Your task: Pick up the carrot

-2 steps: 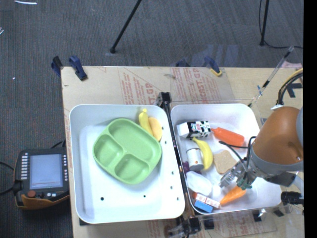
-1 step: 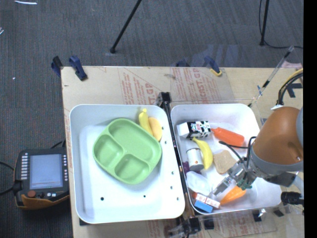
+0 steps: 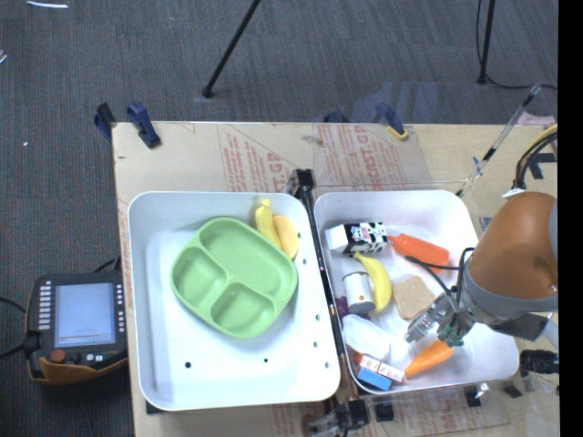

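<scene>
Carrot (image 3: 428, 359) lies in the right bin (image 3: 460, 203), near the front right corner, pointed end toward the bin's front wall, thick end up toward the arm. A second, similar orange piece (image 3: 421, 248) sits further back in the same bin, just right of a black-and-white cow-patterned carton (image 3: 368, 236).

Tool (image 3: 437, 321) hangs just above and left of the carrot's thick end, next to a tan slice of bread (image 3: 413, 295). Nothing is visibly between its fingers; open or clenched — cannot tell from this angle. The arm's orange band (image 3: 517, 244) covers the bin's right side.

Other contents, right bin: banana (image 3: 377, 279) in the middle, a white cylinder (image 3: 356, 289) touching its left side, a white lump (image 3: 368, 337) below that, a red-and-blue box (image 3: 379, 371) at the front wall.

Left bin (image 3: 150, 335): green divided plate (image 3: 235, 276), tilted, with a yellow banana-like piece (image 3: 265, 222) and an orange-yellow fruit (image 3: 286, 235) at its upper right edge.

Table (image 3: 228, 153) is cardboard-covered. A handheld control pendant (image 3: 80, 321) rests on the floor to the left.
</scene>
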